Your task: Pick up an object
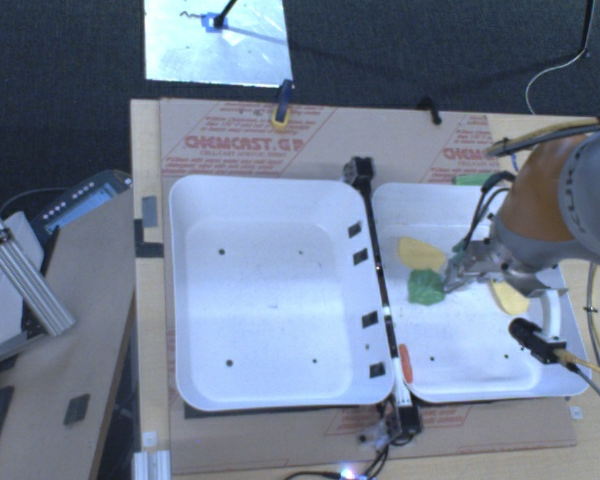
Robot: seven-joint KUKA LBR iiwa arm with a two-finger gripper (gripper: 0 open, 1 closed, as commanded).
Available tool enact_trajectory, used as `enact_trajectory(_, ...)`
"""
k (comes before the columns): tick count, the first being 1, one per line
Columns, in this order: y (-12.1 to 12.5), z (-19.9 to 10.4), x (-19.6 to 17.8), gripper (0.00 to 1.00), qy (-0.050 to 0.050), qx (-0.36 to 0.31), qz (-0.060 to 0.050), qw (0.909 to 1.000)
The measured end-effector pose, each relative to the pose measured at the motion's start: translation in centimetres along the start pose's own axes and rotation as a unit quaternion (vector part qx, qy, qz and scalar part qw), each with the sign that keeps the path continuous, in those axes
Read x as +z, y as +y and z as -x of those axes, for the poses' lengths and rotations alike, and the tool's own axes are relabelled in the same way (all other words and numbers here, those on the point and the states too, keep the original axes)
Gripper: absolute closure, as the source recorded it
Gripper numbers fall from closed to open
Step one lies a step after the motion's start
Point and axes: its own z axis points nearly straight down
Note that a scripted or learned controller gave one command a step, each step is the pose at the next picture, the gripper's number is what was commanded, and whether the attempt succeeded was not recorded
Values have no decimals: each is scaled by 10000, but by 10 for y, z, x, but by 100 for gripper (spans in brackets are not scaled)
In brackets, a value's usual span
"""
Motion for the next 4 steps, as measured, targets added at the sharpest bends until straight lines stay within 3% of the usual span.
enact_trajectory(1,9,20,-216,100,-42,35,76,10000)
enact_trajectory(2,12,38,-341,100,-46,39,70,10000)
enact_trajectory(3,-3,-22,-285,100,-3,14,-36,10000)
enact_trajectory(4,-5,-104,-209,100,6,-1,-52,10000)
